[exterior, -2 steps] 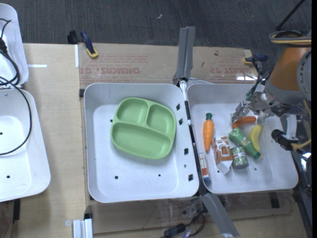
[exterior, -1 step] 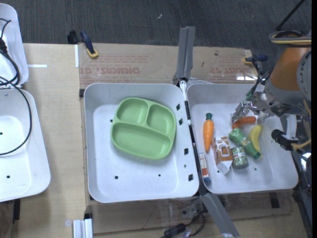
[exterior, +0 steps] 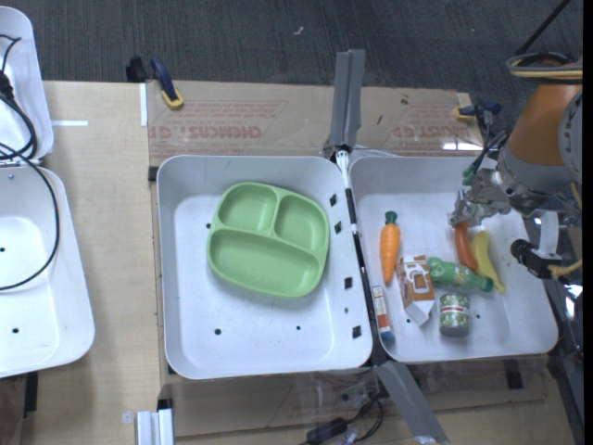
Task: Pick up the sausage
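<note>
The fingers (exterior: 466,213) sit just above the sausage (exterior: 463,246) (beside a banana (exterior: 486,260)); their opening cannot be told.

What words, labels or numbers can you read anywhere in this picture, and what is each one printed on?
"CHEMCNS, GP" or near it: red print, upside down and blurred, on the cardboard sheet behind the left bin; this reading is unsure.
More red print on the cardboard behind the right bin: too blurred to read.
Labels on the small carton, the can and the green bottle: too small to read.
</note>
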You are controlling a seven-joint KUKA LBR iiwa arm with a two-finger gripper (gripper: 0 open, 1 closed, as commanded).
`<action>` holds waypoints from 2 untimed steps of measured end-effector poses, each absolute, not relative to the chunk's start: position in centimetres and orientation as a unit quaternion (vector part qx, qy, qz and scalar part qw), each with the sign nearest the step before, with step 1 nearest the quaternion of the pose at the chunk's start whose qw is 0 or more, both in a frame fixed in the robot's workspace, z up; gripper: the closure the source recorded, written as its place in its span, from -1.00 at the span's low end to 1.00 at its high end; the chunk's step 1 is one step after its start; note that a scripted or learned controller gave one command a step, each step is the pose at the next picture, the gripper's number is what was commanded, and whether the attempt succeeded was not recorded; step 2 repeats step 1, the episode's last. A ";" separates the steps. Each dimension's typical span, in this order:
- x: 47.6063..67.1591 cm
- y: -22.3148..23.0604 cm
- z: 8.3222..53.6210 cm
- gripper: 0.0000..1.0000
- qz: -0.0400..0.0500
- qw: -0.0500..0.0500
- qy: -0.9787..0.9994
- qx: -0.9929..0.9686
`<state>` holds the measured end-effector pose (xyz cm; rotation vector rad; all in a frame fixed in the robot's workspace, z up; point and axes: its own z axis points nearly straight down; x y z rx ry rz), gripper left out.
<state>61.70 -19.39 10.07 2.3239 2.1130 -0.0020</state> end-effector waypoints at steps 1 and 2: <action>60.6 -14.2 23.0 1.00 0.000 0.001 0.747 0.665; 60.6 -14.2 23.0 1.00 0.000 0.001 0.747 0.665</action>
